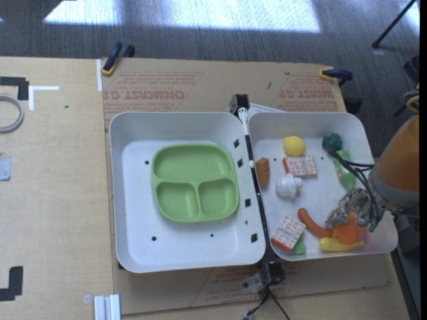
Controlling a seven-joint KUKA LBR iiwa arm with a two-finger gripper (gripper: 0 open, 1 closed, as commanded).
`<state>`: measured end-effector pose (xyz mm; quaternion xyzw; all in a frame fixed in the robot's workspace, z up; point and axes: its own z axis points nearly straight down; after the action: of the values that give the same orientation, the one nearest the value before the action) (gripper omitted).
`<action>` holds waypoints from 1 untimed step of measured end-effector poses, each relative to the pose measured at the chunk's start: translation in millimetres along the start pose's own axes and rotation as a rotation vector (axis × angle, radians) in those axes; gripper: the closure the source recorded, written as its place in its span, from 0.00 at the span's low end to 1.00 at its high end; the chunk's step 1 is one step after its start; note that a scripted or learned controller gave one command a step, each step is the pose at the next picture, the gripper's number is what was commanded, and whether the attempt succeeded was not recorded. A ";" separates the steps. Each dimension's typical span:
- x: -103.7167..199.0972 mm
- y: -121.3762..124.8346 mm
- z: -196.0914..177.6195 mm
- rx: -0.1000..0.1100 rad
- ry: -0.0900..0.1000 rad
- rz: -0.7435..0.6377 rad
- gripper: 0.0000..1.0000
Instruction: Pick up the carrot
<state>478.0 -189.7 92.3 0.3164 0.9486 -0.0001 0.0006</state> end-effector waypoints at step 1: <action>-17.7 81.4 -44.7 -0.001 -0.001 0.050 1.00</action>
<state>540.9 -135.2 137.1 0.3398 0.9405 0.0002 0.0013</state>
